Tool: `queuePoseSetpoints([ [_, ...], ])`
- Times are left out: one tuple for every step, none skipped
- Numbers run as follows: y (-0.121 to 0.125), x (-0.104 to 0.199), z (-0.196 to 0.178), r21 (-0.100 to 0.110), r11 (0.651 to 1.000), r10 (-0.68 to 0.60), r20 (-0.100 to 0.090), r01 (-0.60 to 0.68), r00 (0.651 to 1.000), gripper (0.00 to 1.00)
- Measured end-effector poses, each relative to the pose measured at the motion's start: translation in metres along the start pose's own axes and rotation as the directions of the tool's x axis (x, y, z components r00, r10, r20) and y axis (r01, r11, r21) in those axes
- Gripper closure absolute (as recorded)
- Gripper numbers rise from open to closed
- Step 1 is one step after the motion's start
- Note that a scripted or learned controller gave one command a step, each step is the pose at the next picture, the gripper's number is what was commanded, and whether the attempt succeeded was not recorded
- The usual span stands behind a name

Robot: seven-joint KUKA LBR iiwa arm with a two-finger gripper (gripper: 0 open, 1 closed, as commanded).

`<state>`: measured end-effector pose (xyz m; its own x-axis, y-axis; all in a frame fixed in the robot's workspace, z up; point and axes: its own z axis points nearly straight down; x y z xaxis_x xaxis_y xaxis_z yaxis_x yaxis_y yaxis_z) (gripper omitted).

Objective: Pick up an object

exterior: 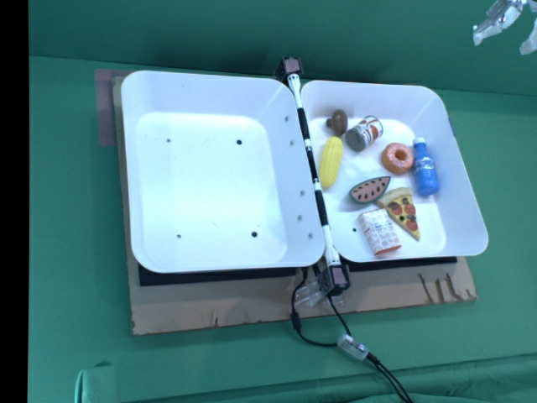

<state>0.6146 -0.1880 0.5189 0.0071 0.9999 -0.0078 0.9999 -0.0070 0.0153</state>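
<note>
Nearest the camera on the bench (75, 225), a cable (352, 347) trails from the front end of the divider between the two bins. Behind it, the right bin (457, 187) holds everything I could pick: a carton (380, 231) and a pizza slice (403, 211) at the front, then a watermelon wedge (369, 190), a corn cob (331, 161), a doughnut (397, 158) and a blue bottle (424, 167), with a can (364, 133) and a brown piece (337, 122) toward the back. The left bin (138, 124) is beside it. Farthest off, my hand (508, 23) hangs high above the back right corner, well apart from the bins, with its fingers spread and nothing between them. I judge I'm at the very start, with no target approached yet. The next move calls for travelling over the right bin and descending on one piece; the corn cob lies fairly apart from its neighbours and looks a fair choice.
</note>
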Motion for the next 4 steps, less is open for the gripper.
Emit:
queuePoseSetpoints([
  [-0.004, 0.000, -0.090, -0.002, 1.000, -0.001, 0.001, 0.001, 1.000, 0.00],
  [0.025, 0.000, -0.107, -0.001, 1.000, 0.000, 0.004, 0.000, 1.000, 0.00],
  [0.053, 0.001, -0.120, -0.002, 1.000, 0.000, 0.003, 0.000, 1.000, 0.00],
  [0.051, 0.002, -0.142, -0.022, 1.000, 0.005, 0.013, -0.005, 1.000, 1.00],
])
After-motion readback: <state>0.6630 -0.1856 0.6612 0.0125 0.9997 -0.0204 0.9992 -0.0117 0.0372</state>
